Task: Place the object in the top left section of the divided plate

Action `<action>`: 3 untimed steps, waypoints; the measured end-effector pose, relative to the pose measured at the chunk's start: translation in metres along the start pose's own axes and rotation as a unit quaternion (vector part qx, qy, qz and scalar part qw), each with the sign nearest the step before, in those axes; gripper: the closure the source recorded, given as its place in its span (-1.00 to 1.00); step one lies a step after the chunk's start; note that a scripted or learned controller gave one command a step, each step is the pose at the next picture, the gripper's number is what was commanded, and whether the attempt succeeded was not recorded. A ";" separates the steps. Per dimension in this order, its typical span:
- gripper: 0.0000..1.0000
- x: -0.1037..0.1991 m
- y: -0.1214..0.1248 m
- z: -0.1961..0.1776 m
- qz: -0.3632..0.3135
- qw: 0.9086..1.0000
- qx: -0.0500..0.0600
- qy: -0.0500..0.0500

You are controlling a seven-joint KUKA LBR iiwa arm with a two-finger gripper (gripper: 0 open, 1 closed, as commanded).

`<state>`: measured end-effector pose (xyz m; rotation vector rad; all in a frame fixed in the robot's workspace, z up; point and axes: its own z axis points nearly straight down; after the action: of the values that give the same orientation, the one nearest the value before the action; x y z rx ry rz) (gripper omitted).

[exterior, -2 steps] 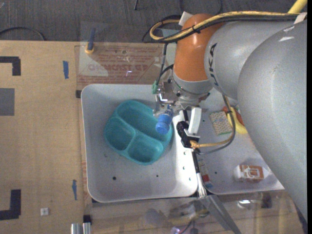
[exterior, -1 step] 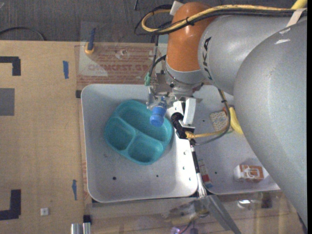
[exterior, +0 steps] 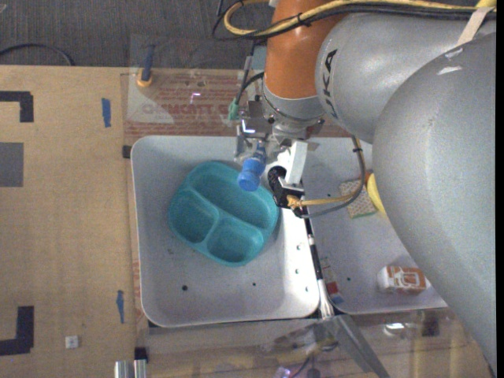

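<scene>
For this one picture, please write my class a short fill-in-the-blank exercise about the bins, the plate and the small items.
1. The teal divided plastic plate lies in the ____ white bin.
2. The plate has ____ sections.
3. The small bottle-like object at the tool is ____ in colour.
4. The small orange-and-white carton lies in the ____ bin.

Missing words: left; three; blue; right

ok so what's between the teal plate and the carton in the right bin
In the camera view, between the plate and the carton lie bare white bin floor and the divider where the two bins meet, with a dark strip along it.
</scene>
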<state>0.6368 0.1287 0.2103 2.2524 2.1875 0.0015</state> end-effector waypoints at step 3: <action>-1.00 -0.015 -0.015 -0.008 -0.029 1.000 0.002 0.000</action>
<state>0.6213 0.1142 0.2178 2.1904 2.2528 -0.0025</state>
